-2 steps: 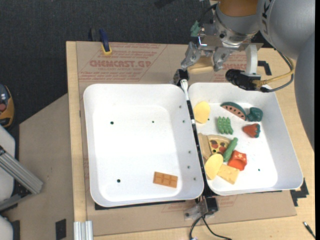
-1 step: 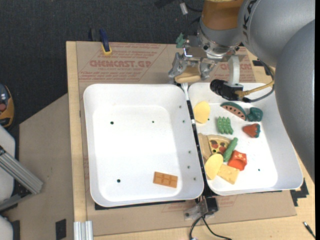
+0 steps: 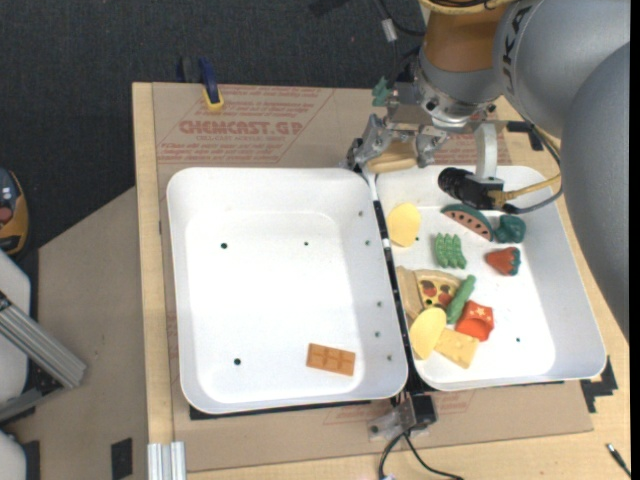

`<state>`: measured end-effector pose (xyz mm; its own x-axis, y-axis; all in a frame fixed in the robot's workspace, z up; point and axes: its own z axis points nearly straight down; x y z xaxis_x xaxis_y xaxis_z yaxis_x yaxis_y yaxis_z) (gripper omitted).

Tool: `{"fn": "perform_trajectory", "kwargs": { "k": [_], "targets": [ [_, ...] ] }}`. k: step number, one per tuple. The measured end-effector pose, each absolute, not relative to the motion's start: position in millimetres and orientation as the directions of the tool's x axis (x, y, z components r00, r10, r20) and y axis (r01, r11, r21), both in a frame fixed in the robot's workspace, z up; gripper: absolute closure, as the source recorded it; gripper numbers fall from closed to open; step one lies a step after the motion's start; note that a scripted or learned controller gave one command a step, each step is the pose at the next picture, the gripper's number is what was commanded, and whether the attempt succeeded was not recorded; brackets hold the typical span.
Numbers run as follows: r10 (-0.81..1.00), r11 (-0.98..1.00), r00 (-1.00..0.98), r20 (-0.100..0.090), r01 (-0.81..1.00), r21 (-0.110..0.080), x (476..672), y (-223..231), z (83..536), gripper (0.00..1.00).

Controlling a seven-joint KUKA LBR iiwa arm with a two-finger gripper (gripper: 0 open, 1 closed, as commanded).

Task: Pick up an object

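**Robot gripper over the far edge of the right bin**

Grey arm with an orange band, reaching in from the right. Gripper [image 3: 392,153] hanging above the far left corner of the right bin [image 3: 560,353], metal fingers spread apart, nothing visible between them.

In the right bin, a cluster of small glossy plastic toy foods: a pale yellow oval piece [image 3: 404,224] near the left rim; a watermelon slice [image 3: 467,221] lying long axis slanting from far left to near right; a green pea pod [image 3: 449,250]; a strawberry [image 3: 503,260]; a pizza wedge [image 3: 433,290] pointing toward the left rim; a red pepper piece [image 3: 476,319]; a yellow cheese block [image 3: 456,347] close to the near edge.

In the left bin [image 3: 200,268], toward the near right corner, one flat brown ridged wafer bar [image 3: 331,359], long axis roughly along the near edge.

On the brown board [image 3: 270,133] beyond the bins, red print reading "CHEMCAST GP".
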<state>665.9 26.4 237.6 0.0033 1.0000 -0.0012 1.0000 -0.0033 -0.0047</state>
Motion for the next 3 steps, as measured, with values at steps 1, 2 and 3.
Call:
{"fn": "perform_trajectory", "kwargs": {
  "k": [1, 2, 3],
  "targets": [
    [1.000, -0.007, 0.007, -0.003, 1.000, -0.003, 665.7, -47, 231, 1.00],
    [1.000, -0.006, 0.006, -0.004, 1.000, 0.003, 666.2, -108, 234, 1.00],
    [1.000, -0.004, 0.004, 0.000, 1.000, -0.008, 581.7, -98, 85, 1.00]
  ]
}}
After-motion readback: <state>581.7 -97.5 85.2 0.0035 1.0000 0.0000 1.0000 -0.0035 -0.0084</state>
